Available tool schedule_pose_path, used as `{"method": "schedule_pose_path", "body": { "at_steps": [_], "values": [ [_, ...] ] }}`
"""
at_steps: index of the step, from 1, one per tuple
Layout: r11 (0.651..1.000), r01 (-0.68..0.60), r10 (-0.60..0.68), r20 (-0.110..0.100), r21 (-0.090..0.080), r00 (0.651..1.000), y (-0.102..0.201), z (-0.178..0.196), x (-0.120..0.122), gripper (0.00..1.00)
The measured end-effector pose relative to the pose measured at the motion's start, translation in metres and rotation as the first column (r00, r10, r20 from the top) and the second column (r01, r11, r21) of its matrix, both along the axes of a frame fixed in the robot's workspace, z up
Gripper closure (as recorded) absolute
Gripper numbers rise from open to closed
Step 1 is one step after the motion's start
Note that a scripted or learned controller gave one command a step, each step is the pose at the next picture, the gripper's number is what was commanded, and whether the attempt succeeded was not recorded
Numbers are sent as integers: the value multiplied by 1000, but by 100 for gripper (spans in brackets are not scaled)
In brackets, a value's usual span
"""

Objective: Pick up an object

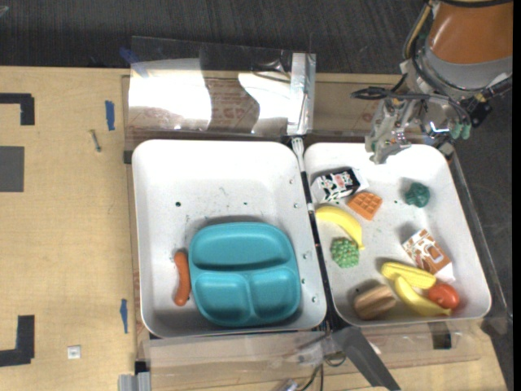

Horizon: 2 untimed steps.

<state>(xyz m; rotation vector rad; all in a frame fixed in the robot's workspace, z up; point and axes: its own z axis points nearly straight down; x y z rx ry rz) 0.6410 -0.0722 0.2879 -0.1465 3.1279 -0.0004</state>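
The grey metal hand (389, 147) hangs over the far rim of the right shallow white plastic bin (466, 218), below the arm's orange band (476, 19). Whether it is spread or pressed together I cannot tell, since cables and brackets crowd it; nothing shows between its tips.

All the loose things lie nearer the camera than the hand. Closest, just to its left and nearer, is a small black-and-white patterned carton (334, 184), with an orange waffle-shaped toy (365, 204) touching its near right corner. Nearer and slightly right of the hand sits a small dark green round toy (418, 194), apart from the others. Farther toward the camera, a yellow toy banana (340, 221) curves beside a green knobbly toy vegetable (344, 253). Near the bin's right side lies a white and orange printed packet (426, 251). At the near edge, well apart from the hand, a brown bun-shaped toy (374, 300) lies beside a second yellow banana (409, 283) and a red toy tomato (444, 296).

Well to the hand's left, the left white bin (155, 218) holds a teal plastic divided tray (242, 273) and an orange toy sausage (181, 278) just beside the tray. Both bins rest on the tan wooden desk (57, 243).
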Motion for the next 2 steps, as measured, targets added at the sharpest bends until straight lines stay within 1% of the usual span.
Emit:
{"method": "schedule_pose_path", "body": {
  "at_steps": [1, 2],
  "values": [
    [993, 122, -122, 3, 1, 993, -17, 60, 27, 100],
    [999, -39, 39, -10, 1, 999, -15, -13, -62, 100]
  ]
}}
